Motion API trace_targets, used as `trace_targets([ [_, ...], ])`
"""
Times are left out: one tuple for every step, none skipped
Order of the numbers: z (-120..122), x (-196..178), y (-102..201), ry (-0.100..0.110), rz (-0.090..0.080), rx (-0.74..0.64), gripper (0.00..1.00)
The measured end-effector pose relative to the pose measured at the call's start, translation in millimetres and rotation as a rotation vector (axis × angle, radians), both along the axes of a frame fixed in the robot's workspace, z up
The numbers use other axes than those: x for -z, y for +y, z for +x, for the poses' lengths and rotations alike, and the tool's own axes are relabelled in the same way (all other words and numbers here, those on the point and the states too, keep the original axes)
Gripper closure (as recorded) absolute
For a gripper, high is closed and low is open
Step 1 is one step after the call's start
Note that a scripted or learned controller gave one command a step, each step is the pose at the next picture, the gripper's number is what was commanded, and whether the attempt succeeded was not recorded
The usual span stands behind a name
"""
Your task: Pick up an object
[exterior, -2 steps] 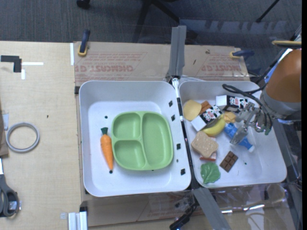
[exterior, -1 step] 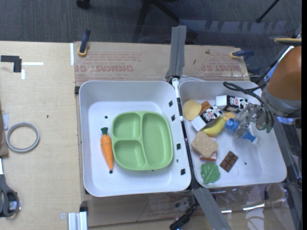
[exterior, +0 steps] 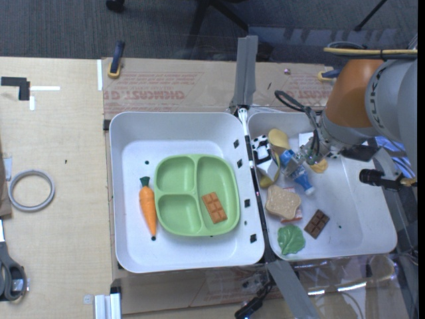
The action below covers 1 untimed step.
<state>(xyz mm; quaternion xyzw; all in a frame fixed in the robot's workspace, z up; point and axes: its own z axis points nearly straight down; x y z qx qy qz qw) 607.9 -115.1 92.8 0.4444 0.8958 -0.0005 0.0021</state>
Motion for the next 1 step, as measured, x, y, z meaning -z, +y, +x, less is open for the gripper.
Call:
trace_targets([
  [10.4, 0.8, -8.2, 0.002, 0.001, 0.445, 1.0],
])
